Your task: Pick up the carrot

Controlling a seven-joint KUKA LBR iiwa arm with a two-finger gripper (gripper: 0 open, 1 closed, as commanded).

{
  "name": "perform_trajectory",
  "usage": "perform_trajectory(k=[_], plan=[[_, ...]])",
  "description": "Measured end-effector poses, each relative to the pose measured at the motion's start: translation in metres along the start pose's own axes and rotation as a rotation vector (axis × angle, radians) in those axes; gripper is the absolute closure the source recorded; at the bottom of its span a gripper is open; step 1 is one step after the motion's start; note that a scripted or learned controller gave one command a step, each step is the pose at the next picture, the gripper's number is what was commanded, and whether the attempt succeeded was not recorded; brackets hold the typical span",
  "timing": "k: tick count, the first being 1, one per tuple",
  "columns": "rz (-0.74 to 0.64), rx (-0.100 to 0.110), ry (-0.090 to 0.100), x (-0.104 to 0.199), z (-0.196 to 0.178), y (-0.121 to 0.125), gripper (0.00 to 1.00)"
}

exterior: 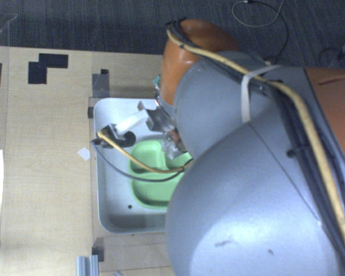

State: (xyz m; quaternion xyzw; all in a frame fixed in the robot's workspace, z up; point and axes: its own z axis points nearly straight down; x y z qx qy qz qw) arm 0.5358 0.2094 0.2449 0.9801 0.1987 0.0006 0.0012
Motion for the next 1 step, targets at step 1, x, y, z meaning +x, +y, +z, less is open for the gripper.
perform_trajectory(k=[1], plan=[[0.131, 0.005, 0.01, -0.0283, 0.1475, -0.0292, 1.0]])
